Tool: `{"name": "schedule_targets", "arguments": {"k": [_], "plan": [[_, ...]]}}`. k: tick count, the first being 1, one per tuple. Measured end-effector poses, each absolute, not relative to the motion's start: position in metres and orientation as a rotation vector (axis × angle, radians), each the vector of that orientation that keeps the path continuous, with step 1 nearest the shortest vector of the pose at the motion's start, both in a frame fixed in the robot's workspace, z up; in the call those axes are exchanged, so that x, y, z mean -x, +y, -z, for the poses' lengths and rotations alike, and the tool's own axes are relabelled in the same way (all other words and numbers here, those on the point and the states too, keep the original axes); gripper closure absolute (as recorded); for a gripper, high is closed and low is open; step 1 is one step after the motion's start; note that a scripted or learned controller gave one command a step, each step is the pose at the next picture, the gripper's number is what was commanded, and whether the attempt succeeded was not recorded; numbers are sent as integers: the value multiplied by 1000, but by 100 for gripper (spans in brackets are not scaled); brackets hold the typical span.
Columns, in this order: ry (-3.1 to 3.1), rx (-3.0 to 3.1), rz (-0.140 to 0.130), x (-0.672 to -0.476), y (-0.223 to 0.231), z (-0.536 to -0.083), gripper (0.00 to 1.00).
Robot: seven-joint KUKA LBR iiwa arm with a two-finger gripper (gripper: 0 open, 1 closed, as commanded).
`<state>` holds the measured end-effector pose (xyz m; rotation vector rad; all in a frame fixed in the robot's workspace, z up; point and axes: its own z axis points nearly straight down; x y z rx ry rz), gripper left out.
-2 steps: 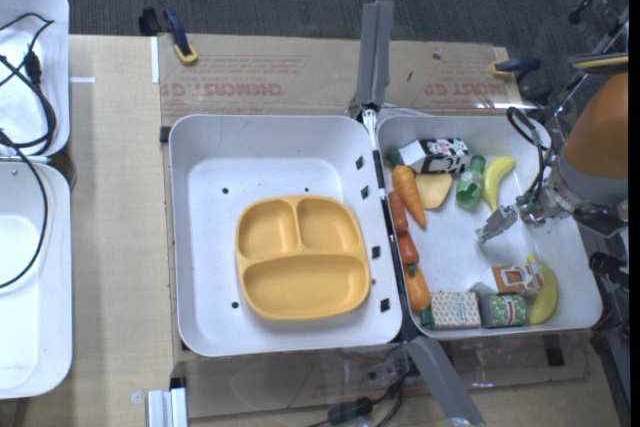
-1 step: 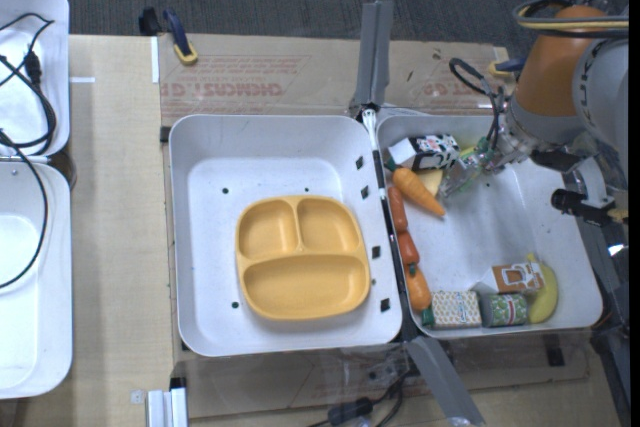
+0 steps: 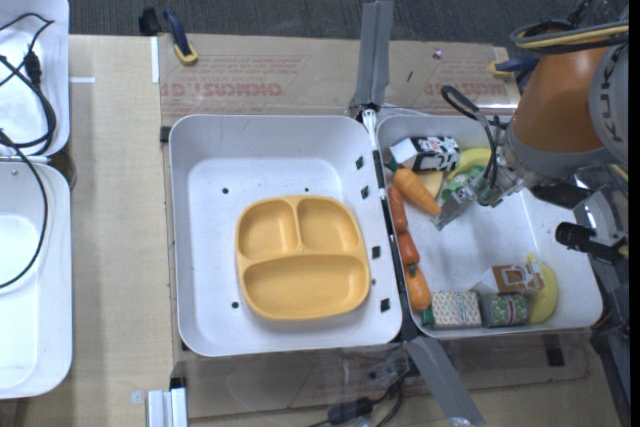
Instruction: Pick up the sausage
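**Sausage at the right bin's left wall**

The reddish sausage (image 3: 403,233) lies along the right bin's (image 3: 575,315) left wall, centre-right of frame. A carrot (image 3: 414,191) lies just above it. The gripper (image 3: 455,207) hangs nearby to the right, grasping nothing, fingers parted.

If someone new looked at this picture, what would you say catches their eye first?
Probably the yellow divided plate, alone in the middle of the left bin. Next, the arm's orange band at the right, above the right bin, where the sausage lies along the left wall among other toy food.
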<state>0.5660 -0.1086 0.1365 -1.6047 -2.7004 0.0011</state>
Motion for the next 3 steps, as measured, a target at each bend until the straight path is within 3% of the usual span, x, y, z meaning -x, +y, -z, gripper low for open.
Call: {"name": "schedule_targets", "arguments": {"k": [1,2,3], "plan": [[-2906,1185,-1,-516,-110,-90,0],[-2798,1430,-1,-572,-105,-91,0],[-2736,1478,-23,-598,-108,-112,0]]}}
